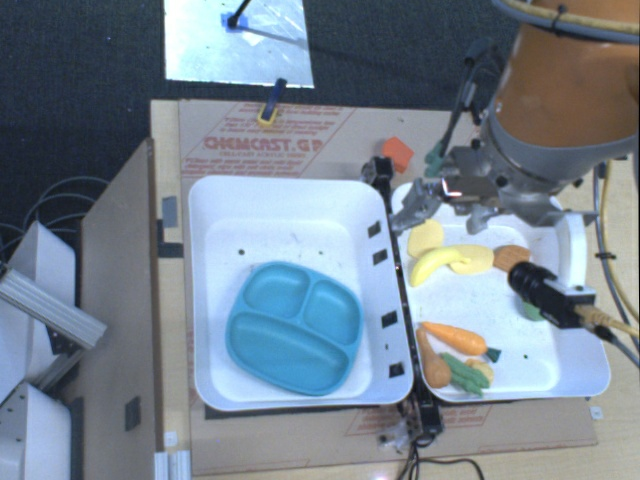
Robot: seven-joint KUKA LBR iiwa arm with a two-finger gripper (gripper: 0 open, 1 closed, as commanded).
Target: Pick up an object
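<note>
**Gripper over right bin, toy food just below**

Gripper (452, 200) hangs at the back of the right bin (585, 373), wrist and orange band above it hiding most of the tool. Whether it is spread or closed: cannot tell; nothing visibly held. Yellow banana (452, 262) lies just below it, touching a pale yellow piece (425, 236) nearer the divider. Orange-brown piece (511, 255) sits beside the banana's right end. Carrot (455, 337) lies toward the front, with a green and tan piece (466, 372) near the front wall. Left bin (215, 213) holds a blue divided plate (294, 326). Cardboard (265, 140) behind the bins reads "CHEMCAST" in red; smaller print unreadable.
</note>
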